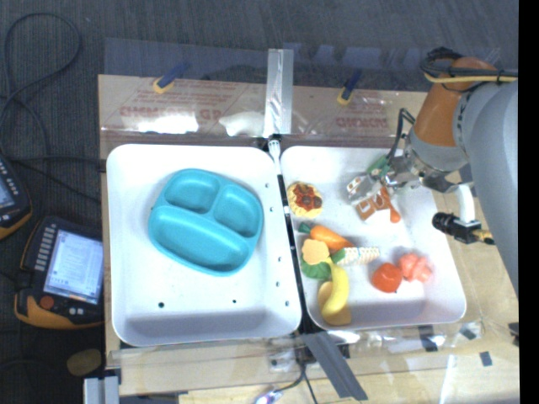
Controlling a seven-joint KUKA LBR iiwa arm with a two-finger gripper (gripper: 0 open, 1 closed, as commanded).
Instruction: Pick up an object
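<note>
Over the right bin (450,251), toward its far right corner, the gripper (368,185) hangs low with an orange-brown piece (376,205) just beneath its tip; whether that piece sits between the fingers or merely under them cannot be told from this angle, and neither can how the gripper is set. Any toy would satisfy the task, and all lie in this bin: a pizza slice (304,198) at the far left by the divider, a carrot (329,237) and a green piece (315,270) below it, a corn cob (360,254) in the middle, a banana (335,295) at the near edge, and a tomato (386,278) touching a pink piece (415,267) at the near right. The left bin (126,301) bears a blue tray (206,218), which is not in play. Doing this step well probably means committing to the piece already under the tip, since it lies well apart from the other toys and nothing should be dragged along. I would centre the tip over its long axis, go down until the bin floor is nearly met, close firmly, then lift straight up and slowly. The main risk seems to be a small, slick toy squirting sideways out of the grip, or a pinch at one end letting it swing free; a check after the lift would settle it.
</note>
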